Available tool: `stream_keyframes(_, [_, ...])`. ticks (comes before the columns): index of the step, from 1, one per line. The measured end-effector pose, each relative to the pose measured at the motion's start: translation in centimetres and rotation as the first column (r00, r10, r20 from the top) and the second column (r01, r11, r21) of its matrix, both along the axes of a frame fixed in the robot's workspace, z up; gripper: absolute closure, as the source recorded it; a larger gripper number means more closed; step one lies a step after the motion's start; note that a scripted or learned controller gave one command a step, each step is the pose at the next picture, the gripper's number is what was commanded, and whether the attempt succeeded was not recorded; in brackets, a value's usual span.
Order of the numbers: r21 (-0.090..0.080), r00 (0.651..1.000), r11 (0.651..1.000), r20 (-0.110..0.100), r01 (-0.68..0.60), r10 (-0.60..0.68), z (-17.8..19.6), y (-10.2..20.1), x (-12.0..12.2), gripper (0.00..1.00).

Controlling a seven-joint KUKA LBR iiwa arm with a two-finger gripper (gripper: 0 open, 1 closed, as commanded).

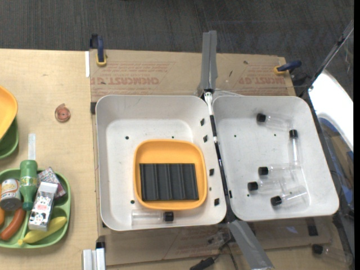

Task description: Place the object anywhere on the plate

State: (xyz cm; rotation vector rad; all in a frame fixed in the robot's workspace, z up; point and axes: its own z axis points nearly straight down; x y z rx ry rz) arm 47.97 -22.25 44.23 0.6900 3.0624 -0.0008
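Observation:
An orange square plate point(169, 149) lies in the left white bin point(112, 122), toward its front. A dark ribbed rectangular pad point(169, 182) covers most of the plate's middle. Just in front of the plate, on the bin floor, lies a clear tube with a black cap point(153, 217). The right white bin point(247, 142) holds several clear vials with black caps, among them one at the back point(262, 118), one along the right side point(293, 145) and one at the front point(288, 198).
On the wooden bench at the left stand a green tray point(56, 229) with toy food and a bottle, a yellow dish point(5, 114) and a small pink object point(62, 113). Cardboard point(146, 75) with clamps lies behind the bins. A grey post point(209, 61) rises between them.

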Motion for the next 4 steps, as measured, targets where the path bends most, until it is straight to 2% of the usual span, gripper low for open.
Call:
stream_keyframes(1, [-0.002,1.0,1.0,0.003,0.001,-0.001,0.93,-0.08,0.16,1.0])
stream_keyframes(2, [-0.002,1.0,1.0,0.003,0.002,-0.002,0.93,-0.09,0.16,0.0])
stream_keyframes(3, [-0.004,1.0,1.0,0.007,0.003,-0.003,1.85,-0.17,0.33,1.0])
stream_keyframes(4, [-0.004,1.0,1.0,0.007,0.003,-0.003,1.85,-0.16,0.33,0.0])
